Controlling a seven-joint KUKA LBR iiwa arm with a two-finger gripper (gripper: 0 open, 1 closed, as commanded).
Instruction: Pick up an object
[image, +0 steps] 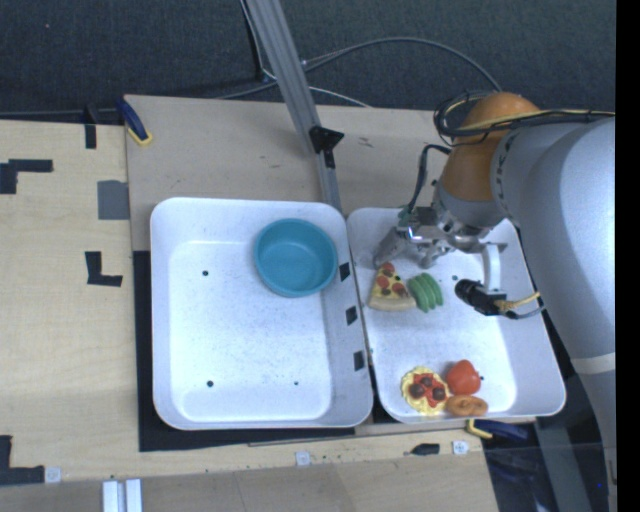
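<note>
Camera view, looking down at a slant: gripper (405, 256) hangs at about 10 o'clock in the right bin (530, 375), low over the floor, fingers splayed with a clear gap and nothing between them. Nearest candidates lie just below the tips: pizza slice (389, 289), with a green pepper (426, 291) touching its 3 o'clock side. Further off, toward 6 o'clock of the same bin, a round pizza toy (424, 389), a tomato (462, 376) and a small orange piece (466, 405) sit clustered, touching. Left bin (200, 390) holds a blue bowl (294, 256) at its 1 o'clock corner. Risks, as judged: slice and pepper touch, so closing fingers could straddle both, or nudge one aside and come up with neither. The slice looks flat and low, so pads may skate over it unless they reach the floor. The bin's dividing wall is close at 9 o'clock; a finger could catch its rim on descent.
</note>
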